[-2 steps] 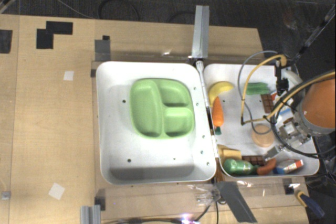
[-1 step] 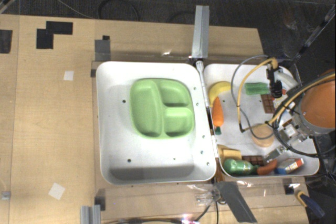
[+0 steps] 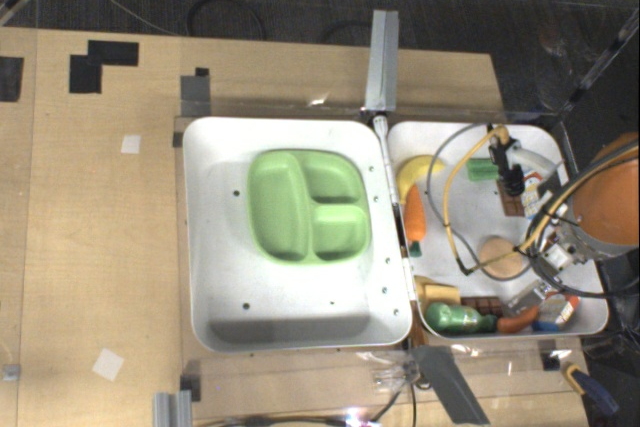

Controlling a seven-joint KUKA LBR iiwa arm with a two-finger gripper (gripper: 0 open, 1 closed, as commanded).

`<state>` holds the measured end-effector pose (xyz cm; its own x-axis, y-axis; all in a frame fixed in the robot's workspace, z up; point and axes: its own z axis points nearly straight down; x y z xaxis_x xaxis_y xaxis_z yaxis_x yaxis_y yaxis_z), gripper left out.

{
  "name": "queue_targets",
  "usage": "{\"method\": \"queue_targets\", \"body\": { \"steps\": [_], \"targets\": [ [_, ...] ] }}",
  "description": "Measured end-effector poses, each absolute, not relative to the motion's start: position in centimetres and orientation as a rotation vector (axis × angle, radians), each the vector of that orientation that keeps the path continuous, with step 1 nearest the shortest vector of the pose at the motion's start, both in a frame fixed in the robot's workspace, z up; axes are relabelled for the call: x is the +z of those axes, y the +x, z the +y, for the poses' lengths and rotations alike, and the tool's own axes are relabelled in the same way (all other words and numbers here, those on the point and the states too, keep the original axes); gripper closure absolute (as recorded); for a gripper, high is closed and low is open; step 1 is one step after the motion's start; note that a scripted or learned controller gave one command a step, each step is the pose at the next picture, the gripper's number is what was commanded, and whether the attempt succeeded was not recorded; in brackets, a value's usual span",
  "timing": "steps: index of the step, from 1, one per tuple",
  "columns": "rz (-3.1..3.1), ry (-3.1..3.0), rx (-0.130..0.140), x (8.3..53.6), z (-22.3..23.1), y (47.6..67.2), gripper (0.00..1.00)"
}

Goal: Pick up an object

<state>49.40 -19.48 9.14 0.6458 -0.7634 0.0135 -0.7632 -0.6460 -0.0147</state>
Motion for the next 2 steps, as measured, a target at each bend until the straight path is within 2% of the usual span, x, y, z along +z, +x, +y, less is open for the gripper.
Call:
{"method": "queue_targets", "body": {
  "steps": [1, 2],
  "targets": [
    [1.353, -2.833, -0.011, 9.02, -19.84, 50.02, 0.00],
    [1.377, -2.818, -0.031, 9.13, -19.67, 49.46, 0.00]
  ]
}}
